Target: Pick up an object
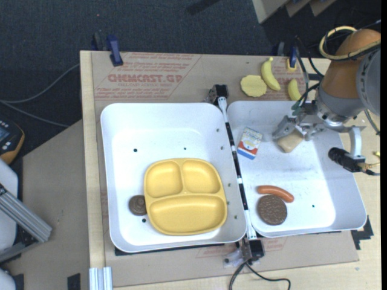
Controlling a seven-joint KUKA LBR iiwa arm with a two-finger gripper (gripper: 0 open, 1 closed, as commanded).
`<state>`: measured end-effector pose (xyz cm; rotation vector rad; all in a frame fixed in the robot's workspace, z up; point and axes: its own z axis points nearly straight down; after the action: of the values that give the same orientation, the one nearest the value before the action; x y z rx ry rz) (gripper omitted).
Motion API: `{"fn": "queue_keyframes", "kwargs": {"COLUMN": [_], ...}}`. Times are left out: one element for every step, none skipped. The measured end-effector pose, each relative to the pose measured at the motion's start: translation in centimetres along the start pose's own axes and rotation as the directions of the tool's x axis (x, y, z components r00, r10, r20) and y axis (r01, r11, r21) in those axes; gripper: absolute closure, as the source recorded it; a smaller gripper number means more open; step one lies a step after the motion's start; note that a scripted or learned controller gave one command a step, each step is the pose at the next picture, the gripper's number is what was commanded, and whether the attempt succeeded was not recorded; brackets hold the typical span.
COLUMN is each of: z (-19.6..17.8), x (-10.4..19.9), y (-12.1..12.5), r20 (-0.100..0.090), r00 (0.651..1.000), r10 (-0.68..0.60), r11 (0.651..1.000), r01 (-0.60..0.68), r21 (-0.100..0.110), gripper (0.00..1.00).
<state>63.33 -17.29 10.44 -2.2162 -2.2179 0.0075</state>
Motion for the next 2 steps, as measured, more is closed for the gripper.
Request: {"fn": "queue_keyframes", "kwargs": {"z": [2.1,0.8], "x": [-0.4,-0.4], "y": [1.0,1.1], "r20": [0.002,0.003], "r00": [1.000,1.000], "r10": [-0.001,-0.001], "r11": [1.000,1.000], "r01": [0.001,0.001], "r21": [-0.007,-0.012], "gripper": [0.00,1.00]}}
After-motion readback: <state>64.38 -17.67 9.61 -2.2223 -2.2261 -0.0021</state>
